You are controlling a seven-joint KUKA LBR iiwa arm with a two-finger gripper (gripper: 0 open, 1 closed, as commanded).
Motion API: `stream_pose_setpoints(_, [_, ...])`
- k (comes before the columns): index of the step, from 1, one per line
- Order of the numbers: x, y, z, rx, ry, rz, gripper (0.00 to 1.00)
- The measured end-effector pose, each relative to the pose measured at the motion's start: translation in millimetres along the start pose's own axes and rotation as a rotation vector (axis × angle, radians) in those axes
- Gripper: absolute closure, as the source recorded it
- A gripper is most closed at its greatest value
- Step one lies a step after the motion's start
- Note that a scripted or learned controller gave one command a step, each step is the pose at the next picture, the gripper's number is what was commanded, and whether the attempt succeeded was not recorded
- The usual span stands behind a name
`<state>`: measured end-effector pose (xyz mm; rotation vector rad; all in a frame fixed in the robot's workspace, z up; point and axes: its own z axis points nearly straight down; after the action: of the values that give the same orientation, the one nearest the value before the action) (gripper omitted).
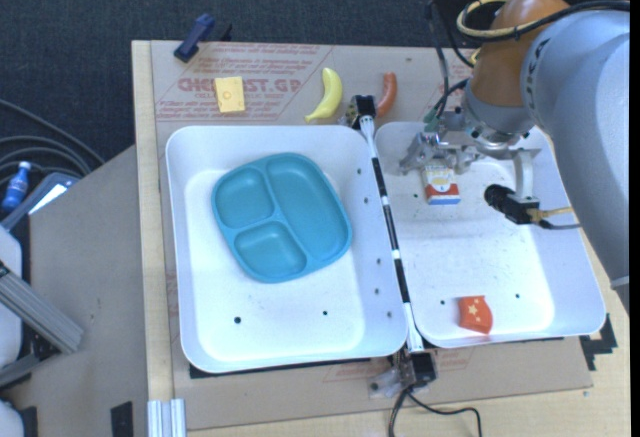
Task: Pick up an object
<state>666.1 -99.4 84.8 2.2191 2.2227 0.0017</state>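
Note:
My gripper (440,161) hangs over the far part of the right bin (520,265), reaching in from the right. Directly under its tip lies a small red, white and blue object (442,191); the gripper is touching it or just above it, and I cannot see which. A small orange-red object (475,314) rests near the front edge of the same bin, well apart from the gripper. In the left bin (200,285) lies a blue divided plate (280,215).
Behind the bins, on the cardboard, lie a yellow banana (325,95), an orange-red sausage-shaped piece (386,93), a yellow square tile (229,96) and a dark blue object (193,37). A dark ridge (388,225) separates the bins.

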Motion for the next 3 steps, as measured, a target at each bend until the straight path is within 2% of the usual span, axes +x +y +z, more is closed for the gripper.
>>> stream_pose_setpoints(1, [-0.1,0.6,-10.5,-0.002,-0.002,-0.001,1.0])
stream_pose_setpoints(2, [75.5,1.0,-139.8,0.0,0.0,0.0,1.0])
stream_pose_setpoints(3, [75.7,1.3,-149.6,-0.001,-0.001,-0.001,1.0])
